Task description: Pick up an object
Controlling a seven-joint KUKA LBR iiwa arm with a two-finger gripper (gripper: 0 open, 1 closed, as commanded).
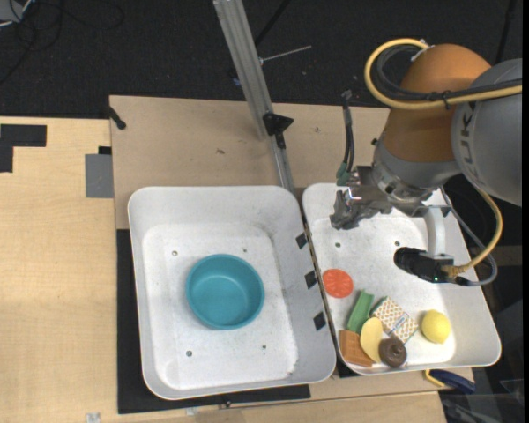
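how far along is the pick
Nothing looks picked yet. The hand hovers over the far end of the right bin, with no object seen in it. The red disc, green block and yellow ball lie in the bin. Descent and grasp remain.

no legible text, labels, brands, numbers or signs anywhere

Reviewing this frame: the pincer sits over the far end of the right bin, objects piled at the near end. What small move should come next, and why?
Probably shift the pincer toward the near end, over the red disc. The pincer hangs above bare floor of the right bin, while the disc lies flat and slightly apart from the crowded pile, so it looks the easiest target.
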